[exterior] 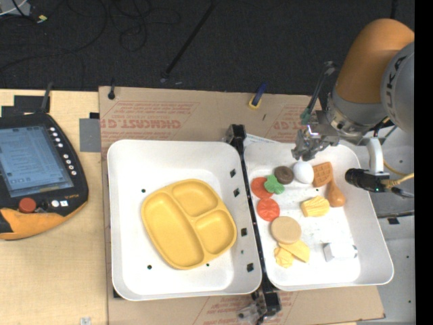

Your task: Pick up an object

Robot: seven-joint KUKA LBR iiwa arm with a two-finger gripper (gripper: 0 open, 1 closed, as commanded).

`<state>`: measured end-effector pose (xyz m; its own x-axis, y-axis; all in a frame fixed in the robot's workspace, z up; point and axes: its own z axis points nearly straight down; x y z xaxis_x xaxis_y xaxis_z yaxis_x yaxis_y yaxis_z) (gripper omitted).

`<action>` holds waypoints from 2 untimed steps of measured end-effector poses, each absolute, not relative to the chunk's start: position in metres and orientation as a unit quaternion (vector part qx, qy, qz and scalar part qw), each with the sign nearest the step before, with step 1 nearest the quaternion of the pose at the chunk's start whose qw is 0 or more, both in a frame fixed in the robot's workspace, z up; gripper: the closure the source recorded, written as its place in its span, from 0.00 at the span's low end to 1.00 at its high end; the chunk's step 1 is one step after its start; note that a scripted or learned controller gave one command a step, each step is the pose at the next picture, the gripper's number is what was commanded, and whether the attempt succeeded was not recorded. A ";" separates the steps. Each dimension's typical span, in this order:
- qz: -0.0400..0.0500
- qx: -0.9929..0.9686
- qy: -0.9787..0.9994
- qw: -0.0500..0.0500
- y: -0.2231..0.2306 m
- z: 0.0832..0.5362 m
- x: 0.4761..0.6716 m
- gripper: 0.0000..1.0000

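Gripper (306, 151) above white egg (304, 173) (right bin (379, 263)), yellow tray (188, 222) left

fixed overhead camera — slanted down | both bins (115, 181) in frame

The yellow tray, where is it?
The yellow tray lies in the left bin, near its middle, across the divider from the toy food in the right bin.

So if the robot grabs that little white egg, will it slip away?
Quite possibly. The white egg looks smooth and rounded, so it may squirt out of a pinch or roll when nudged. Its neighbours, the brown donut and waffle piece, sit close and might stop it rolling far.
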<state>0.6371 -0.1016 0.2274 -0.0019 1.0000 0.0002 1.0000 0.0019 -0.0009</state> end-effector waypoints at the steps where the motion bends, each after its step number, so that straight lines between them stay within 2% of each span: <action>1: 0.001 -0.706 -0.708 0.002 -0.049 0.235 0.611 1.00; 2: 0.001 -0.706 -0.708 0.003 0.003 0.234 0.582 1.00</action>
<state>0.5817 0.0034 0.2341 -0.0028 1.0000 0.0020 1.0000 0.0028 -0.0054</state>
